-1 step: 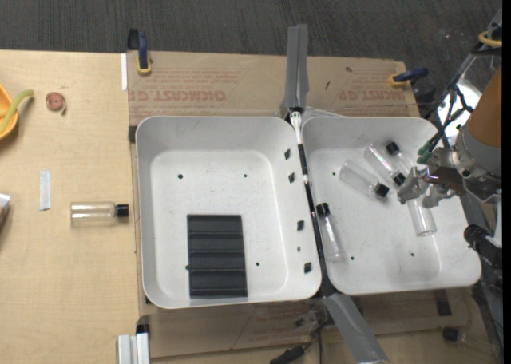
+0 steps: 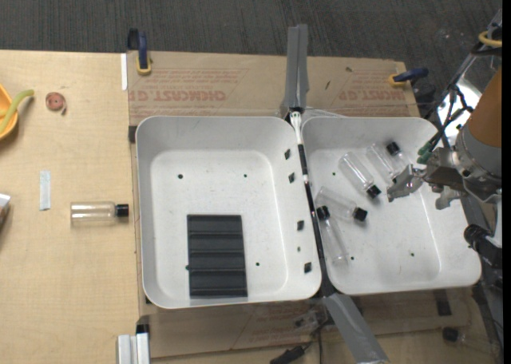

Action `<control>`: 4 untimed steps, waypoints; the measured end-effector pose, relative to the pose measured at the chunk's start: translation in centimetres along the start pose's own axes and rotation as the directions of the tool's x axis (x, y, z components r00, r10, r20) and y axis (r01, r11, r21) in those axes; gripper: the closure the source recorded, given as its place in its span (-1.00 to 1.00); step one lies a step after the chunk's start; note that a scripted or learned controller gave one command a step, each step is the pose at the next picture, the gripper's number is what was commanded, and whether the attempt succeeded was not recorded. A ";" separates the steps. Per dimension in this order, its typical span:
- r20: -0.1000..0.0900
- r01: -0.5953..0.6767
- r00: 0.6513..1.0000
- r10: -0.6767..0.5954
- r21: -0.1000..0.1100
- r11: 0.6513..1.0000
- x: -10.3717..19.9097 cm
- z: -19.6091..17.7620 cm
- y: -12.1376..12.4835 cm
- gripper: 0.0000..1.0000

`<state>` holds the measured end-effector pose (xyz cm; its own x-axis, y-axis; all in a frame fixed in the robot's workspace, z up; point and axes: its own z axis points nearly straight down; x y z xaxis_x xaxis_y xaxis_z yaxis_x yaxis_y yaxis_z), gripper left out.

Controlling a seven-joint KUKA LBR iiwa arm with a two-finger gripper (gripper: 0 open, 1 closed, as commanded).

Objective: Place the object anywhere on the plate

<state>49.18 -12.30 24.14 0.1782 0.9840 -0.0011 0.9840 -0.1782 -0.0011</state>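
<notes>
Over the right bin (image 2: 447,271), near its right wall, the pincer (image 2: 402,185) hangs low with its tip pointing left toward a loose cluster of clear bottles with black caps. Whether it is released or clenched I cannot tell, and nothing shows plainly between its tips. Just left of it lies one bottle (image 2: 359,174) on a slant; a second bottle (image 2: 383,156) rests close behind, and a third bottle (image 2: 332,233) lies lower, near the divider between the bins. The step in hand looks like the pick: choosing and closing on one bottle. The nearest bottle seems the likely target, though its neighbour crowds it, so the grasp calls for a clean line across its body. The dark ribbed plate (image 2: 216,256) sits in the left bin (image 2: 160,147), toward its front. Carrying across means lifting clear of both bin rims at the middle divider; the left bin offers wide open floor around the plate.
</notes>
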 end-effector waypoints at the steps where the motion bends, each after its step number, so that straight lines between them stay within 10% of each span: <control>1: 0.001 -0.027 1.000 0.027 0.001 1.000 -5.7 -7.4 2.6 -1.00; 2: 0.002 -0.110 0.994 0.110 0.001 0.994 -9.1 -19.9 0.3 -1.00; 3: 0.003 -0.279 0.960 0.279 0.002 0.960 -2.4 -18.4 9.2 -1.00; 4: 0.002 -0.384 0.923 0.384 0.003 0.923 -7.0 -19.8 12.1 -1.00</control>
<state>59.89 -21.36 43.94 0.5428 0.8399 -0.0038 0.8399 -0.5428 -0.0033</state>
